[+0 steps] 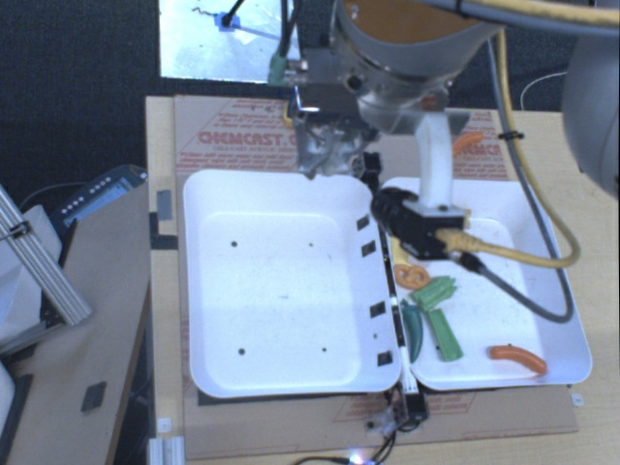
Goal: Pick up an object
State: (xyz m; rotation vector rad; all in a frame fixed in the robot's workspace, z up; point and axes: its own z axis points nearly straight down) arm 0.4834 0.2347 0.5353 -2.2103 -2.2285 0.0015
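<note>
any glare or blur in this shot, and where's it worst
Camera view: the bright panel at the top left is washed out by glare; the left bin reads evenly lit with soft shadows along its rim; the arm close to the lens is blurred, and the end effector is soft and dark; the small items in the right bin are fairly sharp.

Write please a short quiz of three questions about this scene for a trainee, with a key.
1. True or false: the pretzel lies in the left bin.
2. Which colour is the sausage near the right bin's front corner? A. orange B. blue C. white
3. Fill in: the gripper hangs over the far rim of the ____ bin.

Key:
1. False, it lies in the right bin.
2. A.
3. left.
</note>
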